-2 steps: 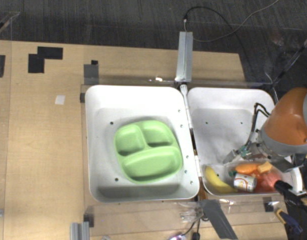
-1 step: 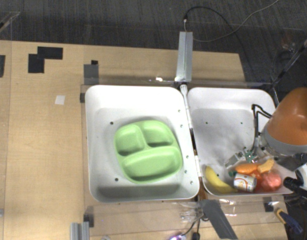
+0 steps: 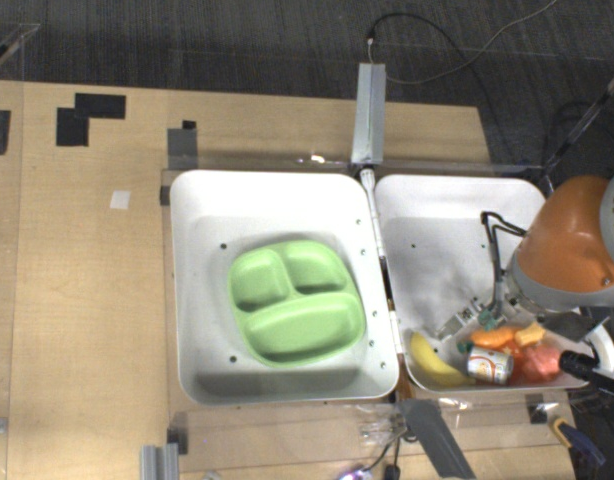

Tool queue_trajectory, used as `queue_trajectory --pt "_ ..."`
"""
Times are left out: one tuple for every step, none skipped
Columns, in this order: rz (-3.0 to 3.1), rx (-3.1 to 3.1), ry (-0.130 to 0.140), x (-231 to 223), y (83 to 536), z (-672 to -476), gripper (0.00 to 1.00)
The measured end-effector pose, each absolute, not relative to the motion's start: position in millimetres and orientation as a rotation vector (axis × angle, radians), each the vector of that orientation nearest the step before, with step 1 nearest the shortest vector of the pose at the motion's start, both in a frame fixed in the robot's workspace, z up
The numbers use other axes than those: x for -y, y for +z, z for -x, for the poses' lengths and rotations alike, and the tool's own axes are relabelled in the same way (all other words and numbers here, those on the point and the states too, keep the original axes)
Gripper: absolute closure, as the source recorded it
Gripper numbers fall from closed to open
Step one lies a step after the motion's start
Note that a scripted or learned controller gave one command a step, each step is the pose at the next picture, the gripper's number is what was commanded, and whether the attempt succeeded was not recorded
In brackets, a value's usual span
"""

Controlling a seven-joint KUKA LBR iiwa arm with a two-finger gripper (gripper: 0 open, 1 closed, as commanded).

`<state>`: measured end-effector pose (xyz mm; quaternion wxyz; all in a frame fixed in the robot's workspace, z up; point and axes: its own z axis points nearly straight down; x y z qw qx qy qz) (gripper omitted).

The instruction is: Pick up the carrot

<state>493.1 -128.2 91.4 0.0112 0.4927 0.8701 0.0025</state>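
The carrot (image 3: 493,338) is a short orange piece lying in the front part of the right bin (image 3: 437,228), among other food items. My gripper (image 3: 475,320) reaches down from the grey and orange wrist (image 3: 567,248) and sits just above and to the left of the carrot, close to it. The wrist hides part of the gripper. Nothing is visibly lifted off the bin floor.
A yellow banana (image 3: 432,360) lies left of the carrot, a small can (image 3: 490,367) in front of it, and a red item (image 3: 537,363) to its right. The left bin (image 3: 202,268) holds a green divided plate (image 3: 295,300).
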Motion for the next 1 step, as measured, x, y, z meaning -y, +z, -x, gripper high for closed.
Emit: queue_trajectory --pt "-0.926 -2.995 0.002 168.1 96.4 -488.6 0.0"
